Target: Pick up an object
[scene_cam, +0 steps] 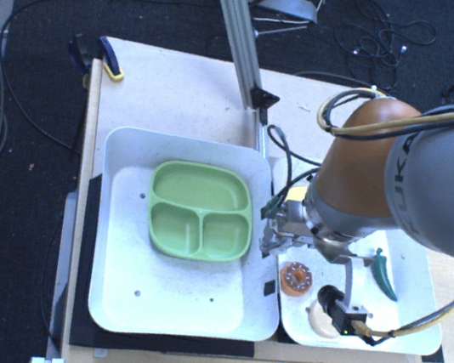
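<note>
A brown donut with sprinkles (296,278) lies in the right bin (408,336), near its left wall. A teal green object (384,276) rests further right in the same bin, and a pale cream object (320,323) lies near the front, partly hidden by the arm's fittings. The gripper (270,240) hangs over the divide between the two bins, just up and left of the donut. Nothing is visibly held in it. The grey arm with its orange band (373,132) covers much of the right bin.
The left bin (106,285) holds a green three-compartment plate (201,212) in its upper middle. A small black piece (270,287) sits on the rim between the bins. A metal pole (243,41) slants up behind the bins.
</note>
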`<state>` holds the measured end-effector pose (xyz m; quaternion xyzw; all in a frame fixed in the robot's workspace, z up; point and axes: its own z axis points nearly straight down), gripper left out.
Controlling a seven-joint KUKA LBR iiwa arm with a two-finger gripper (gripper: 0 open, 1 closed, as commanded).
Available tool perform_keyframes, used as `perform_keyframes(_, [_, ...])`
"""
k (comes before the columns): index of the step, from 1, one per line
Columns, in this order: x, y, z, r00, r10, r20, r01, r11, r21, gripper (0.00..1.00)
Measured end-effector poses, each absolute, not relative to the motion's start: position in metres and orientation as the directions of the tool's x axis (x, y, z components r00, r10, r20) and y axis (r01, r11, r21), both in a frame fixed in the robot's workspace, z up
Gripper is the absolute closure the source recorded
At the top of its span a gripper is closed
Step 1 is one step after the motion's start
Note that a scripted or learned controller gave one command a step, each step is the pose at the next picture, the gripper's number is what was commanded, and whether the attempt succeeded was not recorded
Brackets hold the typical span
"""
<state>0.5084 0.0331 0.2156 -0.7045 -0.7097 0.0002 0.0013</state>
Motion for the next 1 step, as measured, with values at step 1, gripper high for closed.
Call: perform_keyframes(1, [0.5079,0.0902,0.2095,-0.008,1.0,0.002,1.0,0.008,-0.002,1.0])
